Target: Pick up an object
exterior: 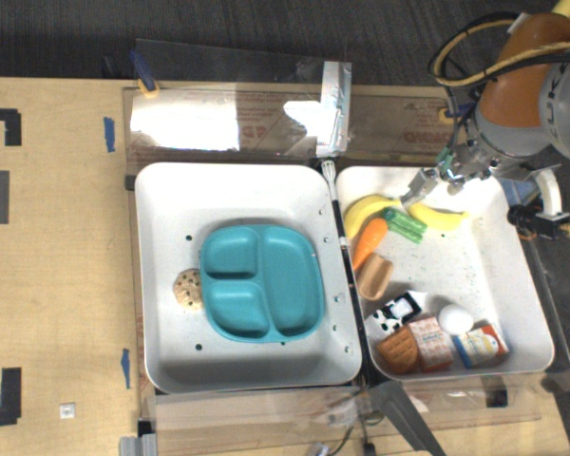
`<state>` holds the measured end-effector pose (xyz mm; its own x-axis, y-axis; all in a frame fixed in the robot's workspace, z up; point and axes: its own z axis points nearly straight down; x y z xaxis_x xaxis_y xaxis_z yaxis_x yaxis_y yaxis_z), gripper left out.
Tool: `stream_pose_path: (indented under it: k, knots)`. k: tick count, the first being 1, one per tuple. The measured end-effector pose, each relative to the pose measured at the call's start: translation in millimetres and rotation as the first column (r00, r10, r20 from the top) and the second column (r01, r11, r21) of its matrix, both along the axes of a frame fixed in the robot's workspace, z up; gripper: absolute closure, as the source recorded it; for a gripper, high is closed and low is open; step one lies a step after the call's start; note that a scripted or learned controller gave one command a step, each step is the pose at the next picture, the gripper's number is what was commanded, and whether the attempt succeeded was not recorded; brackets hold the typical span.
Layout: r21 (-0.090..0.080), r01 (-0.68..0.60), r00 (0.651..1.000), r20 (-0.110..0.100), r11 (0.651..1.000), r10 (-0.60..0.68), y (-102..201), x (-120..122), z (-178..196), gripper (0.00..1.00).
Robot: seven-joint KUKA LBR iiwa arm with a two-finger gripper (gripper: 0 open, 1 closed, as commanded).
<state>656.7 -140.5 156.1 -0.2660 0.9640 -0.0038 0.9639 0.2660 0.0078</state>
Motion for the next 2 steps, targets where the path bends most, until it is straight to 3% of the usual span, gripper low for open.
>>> stream_pose_path:
  k: [1,2]
  knots:
    - [0.000,0.068,0.998,-0.007,0.998,-0.068,-32.0,9.9,-33.6,0.00]
    - [-0.004,-0.047,0.999,0.000,0.999,0.047,-85.7,2.4,40.6,0.00]
